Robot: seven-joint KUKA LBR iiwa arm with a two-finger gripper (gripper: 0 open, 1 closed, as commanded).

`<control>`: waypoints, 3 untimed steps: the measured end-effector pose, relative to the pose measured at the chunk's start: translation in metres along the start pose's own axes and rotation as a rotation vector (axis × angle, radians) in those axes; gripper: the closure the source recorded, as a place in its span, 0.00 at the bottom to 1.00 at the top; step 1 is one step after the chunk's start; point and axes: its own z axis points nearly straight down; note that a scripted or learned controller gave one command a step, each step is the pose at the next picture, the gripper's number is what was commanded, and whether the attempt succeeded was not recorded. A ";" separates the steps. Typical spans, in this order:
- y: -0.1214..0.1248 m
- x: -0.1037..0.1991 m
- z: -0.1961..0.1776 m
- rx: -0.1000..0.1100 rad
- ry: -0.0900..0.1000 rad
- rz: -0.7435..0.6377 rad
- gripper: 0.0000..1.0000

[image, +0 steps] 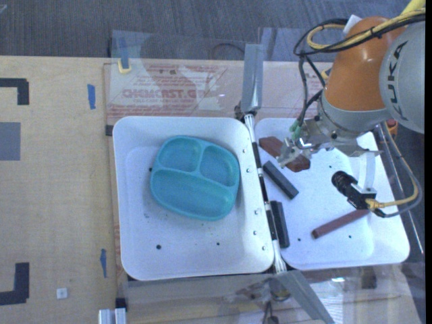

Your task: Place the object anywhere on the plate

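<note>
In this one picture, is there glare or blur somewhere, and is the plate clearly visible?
Camera view: the blue plate is sharp and evenly lit in the left bin; the clear panel behind the bins shows pale reflections; the gripper area over the right bin is cluttered and hard to read.

Note white letters "KU" on the arm, upper right. Red print on the clear sheet behind the bins is too faint for you to read.
</note>
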 end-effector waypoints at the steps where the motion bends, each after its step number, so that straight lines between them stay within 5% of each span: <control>1: 0.039 0.029 0.042 0.021 -0.011 -0.041 1.00; 2: 0.037 0.039 0.039 0.011 -0.023 -0.026 1.00; 3: 0.040 0.060 0.047 0.012 -0.010 -0.032 1.00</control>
